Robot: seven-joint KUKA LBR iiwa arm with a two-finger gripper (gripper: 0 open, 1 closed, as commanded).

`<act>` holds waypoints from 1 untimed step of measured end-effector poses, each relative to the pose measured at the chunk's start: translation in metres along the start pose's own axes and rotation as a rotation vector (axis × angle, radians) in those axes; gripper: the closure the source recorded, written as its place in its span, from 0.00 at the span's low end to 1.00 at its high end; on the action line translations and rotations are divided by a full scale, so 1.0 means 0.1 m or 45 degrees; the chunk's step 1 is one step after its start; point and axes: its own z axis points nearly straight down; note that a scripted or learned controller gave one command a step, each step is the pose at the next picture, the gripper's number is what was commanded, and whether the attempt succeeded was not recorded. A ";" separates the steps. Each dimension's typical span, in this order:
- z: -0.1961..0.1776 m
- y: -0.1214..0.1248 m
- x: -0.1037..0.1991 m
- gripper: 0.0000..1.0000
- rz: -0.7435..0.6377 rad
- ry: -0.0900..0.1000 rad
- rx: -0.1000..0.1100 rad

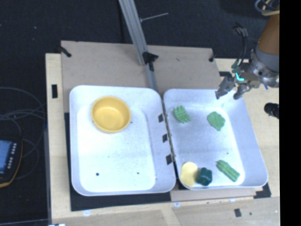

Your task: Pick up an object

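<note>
My gripper (230,91) hangs over the far right corner of the right bin (249,140), its two dark fingers spread apart with nothing between them. Below it and slightly left lies a green lumpy object (216,120). Another green ridged piece (181,114) sits near the bin's far left. A long green piece (228,170) lies at the near right. A pale yellow round object (188,173) touches a dark teal block (204,176) at the near edge.
The left bin (117,164) holds a yellow bowl (111,114) at its far left. A grey metal pole (134,25) slants down to the divider between the bins. A handheld screen device (8,159) lies off the bench at left.
</note>
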 end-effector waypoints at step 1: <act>0.00 0.00 0.00 0.00 0.000 0.000 0.000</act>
